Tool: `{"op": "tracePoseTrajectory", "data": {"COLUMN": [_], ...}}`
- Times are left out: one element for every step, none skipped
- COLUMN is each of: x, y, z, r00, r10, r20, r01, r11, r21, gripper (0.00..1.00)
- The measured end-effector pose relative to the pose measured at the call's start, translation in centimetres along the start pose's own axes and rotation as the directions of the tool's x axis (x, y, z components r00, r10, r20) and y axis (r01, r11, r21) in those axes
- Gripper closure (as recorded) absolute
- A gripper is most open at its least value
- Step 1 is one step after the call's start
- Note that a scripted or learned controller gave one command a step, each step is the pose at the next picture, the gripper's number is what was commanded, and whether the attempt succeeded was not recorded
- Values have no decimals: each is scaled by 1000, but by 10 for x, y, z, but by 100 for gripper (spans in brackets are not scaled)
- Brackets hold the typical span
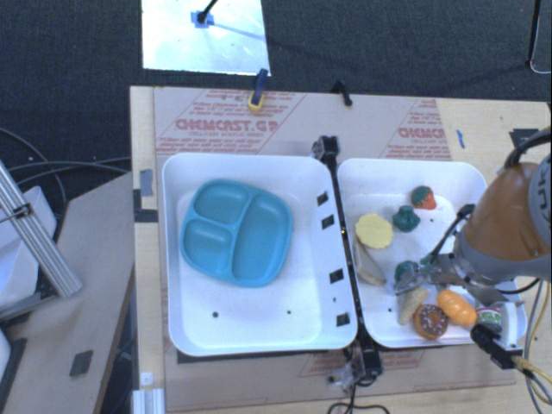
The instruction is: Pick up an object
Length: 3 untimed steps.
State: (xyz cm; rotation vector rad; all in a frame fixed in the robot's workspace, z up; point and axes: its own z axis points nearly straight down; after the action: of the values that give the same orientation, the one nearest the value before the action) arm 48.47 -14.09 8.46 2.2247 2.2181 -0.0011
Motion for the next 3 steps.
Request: {"op": "tracePoseTrajectory", "data": {"x": [0,-59,-19], "y": [4,3,26], "z": [-12,0,0], "r00": [1000,1000,1000], "r10": [-3,0,-11], "r20": [4,4,0], "r01": [3,0,11], "r11": [1000,1000,1000], "r21": [-10,-8,-4], "gripper": [100,100,100]}}
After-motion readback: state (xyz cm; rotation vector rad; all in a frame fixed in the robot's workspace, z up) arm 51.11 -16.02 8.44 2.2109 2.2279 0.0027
